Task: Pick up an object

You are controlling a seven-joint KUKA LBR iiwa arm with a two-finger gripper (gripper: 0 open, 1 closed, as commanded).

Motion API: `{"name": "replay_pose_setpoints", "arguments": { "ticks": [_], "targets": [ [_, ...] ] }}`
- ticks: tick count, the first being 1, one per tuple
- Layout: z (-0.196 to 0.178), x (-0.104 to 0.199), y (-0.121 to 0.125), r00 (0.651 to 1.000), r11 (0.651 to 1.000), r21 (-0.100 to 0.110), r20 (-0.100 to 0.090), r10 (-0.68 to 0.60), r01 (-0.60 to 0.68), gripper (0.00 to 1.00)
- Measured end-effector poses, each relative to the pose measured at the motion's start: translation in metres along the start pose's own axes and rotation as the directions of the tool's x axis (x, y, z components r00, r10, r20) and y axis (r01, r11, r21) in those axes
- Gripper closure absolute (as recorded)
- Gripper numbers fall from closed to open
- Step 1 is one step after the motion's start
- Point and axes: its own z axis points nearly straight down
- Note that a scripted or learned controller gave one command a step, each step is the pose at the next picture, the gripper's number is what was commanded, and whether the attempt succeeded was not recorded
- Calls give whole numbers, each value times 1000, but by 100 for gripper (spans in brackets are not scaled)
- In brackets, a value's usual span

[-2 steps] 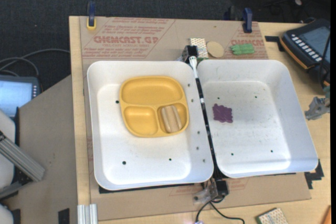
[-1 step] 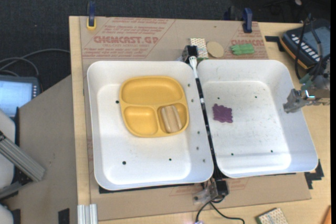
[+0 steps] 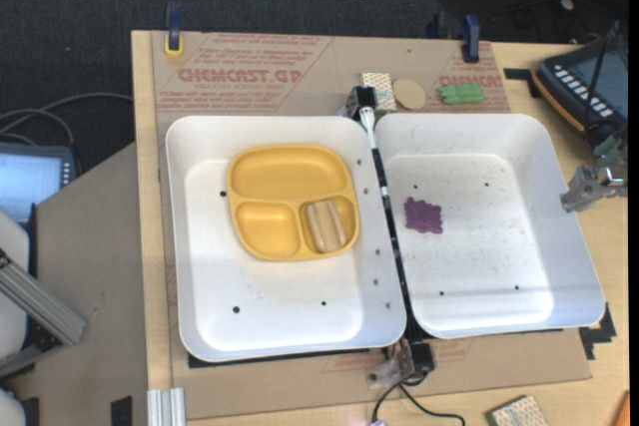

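Presently, on the table (image 3: 110, 214), as seen from the room:

1. Cardboard sheet (image 3: 250, 65), brown, printed in red, pinned at its far edge by two blue clamps (image 3: 175, 20), presumably to stop it sliding under the bins.

2. Left bin (image 3: 200, 314), shallow, white, smooth plastic with rounded corners. It butts against its twin along a dark seam, probably so that things can be carried across.

3. Yellow plate (image 3: 290, 173), a matte moulded tray with three compartments, lying flat in the left bin's middle. In its near right compartment lies a tan block (image 3: 322, 224), oblong, pale and faintly striped, bread-like or wooden; I cannot tell which.

4. Right bin (image 3: 559, 284), same make, its floor speckled with dark marks. A purple cluster (image 3: 423, 215) lies towards its left side, knobbly, like toy grapes, well apart from the walls. I judge it the easiest pick, having free room all round.

5. Behind the bins on the cardboard: a chequered tag (image 3: 375, 83), a round tan disc (image 3: 408, 94) and a green lumpy piece (image 3: 461, 94), out of play.

6. Gripper (image 3: 589, 187), grey metal, just beyond the right bin's right rim, well apart from both candidates. Whether it is open or closed, I cannot tell; it holds nothing visible.
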Motion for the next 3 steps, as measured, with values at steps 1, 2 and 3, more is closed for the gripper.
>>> {"name": "replay_pose_setpoints", "arguments": {
  "ticks": [1,2,3],
  "targets": [
    [-14,-53,0,1000,1000,-1,3,3,-3,100],
    [12,-10,0,1000,1000,8,-6,-5,5,100],
    [20,69,0,1000,1000,7,-7,-9,9,100]
  ]
}}
